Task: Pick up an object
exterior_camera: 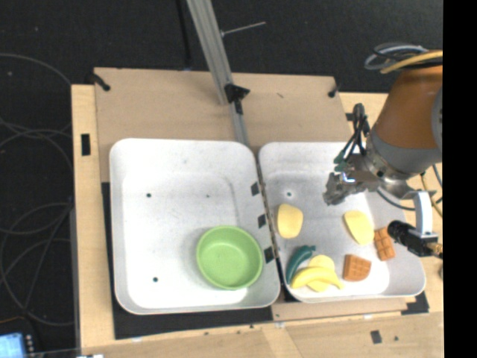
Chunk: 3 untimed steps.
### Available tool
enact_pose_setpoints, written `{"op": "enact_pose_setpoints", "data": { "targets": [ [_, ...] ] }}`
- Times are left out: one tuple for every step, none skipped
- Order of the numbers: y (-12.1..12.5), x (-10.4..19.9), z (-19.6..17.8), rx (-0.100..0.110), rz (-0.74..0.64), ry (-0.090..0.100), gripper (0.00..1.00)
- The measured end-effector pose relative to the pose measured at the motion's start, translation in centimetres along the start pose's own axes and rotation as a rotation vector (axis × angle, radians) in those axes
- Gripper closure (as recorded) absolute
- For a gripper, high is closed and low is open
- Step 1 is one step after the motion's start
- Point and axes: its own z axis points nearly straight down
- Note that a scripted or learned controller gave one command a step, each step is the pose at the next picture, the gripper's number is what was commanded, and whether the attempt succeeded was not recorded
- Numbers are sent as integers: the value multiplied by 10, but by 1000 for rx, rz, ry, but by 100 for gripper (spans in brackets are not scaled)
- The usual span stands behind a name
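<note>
- The gripper (pixel 337 188) hangs over the right bin (pixel 298 162), and I cannot tell how its jaws stand.
- No toy is picked yet, I think.
- A yellow toy (pixel 358 227) lies just beside it; next it must go down on that.

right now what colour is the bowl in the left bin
Light green, plain with no pattern. The bowl shows best in the camera view, near the left bin's front right corner.
</note>
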Motion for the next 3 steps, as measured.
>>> {"op": "enact_pose_setpoints", "data": {
  "targets": [
    [16,47,12,2,-3,1,100],
    [28,96,3,1,0,1,100],
    [56,139,0,-1,-4,2,100]
  ]
}}
